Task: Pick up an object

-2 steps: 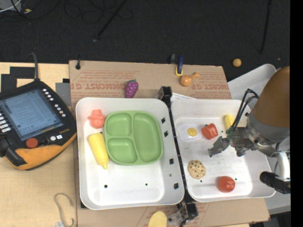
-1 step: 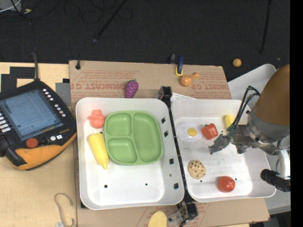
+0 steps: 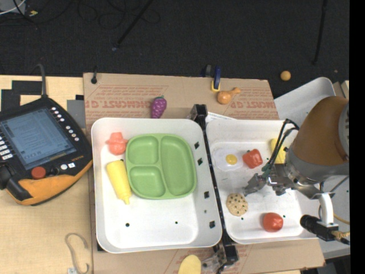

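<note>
Dark carpet fills the background behind your bench (image 3: 51,233), which is light wood with a sheet of brown cardboard (image 3: 182,93) under two shallow white bins. On the far left of the bench you have a control tablet (image 3: 37,147) with a grey screen and an orange casing.

Your left bin (image 3: 154,227) holds a green divided plate (image 3: 161,166). Just beside the plate's left edge lies a yellow toy (image 3: 118,180), and above that, near the bin's top left corner, a pink toy (image 3: 116,144).

Your right bin (image 3: 245,127) holds the loose things. A small yellow piece (image 3: 230,160) sits left of a red pepper-like toy (image 3: 252,158). A cookie (image 3: 236,204) lies lower, toward the front of the bin, and a red tomato-like toy (image 3: 272,222) lies right of it, near the front rim.

Your arm (image 3: 322,138) reaches in from the right over this bin. The end effector (image 3: 254,185) hangs low between the red pepper toy above it and the cookie below it, with the cookie just beside its tip on the lower left. Nothing can be seen between its fingers, and you cannot tell from this angle whether they are apart or together.

On the cardboard behind the bins lie a purple grape toy (image 3: 158,105) and an orange pear-shaped toy (image 3: 226,95). A small orange ball (image 3: 285,75) rests on the carpet.
</note>
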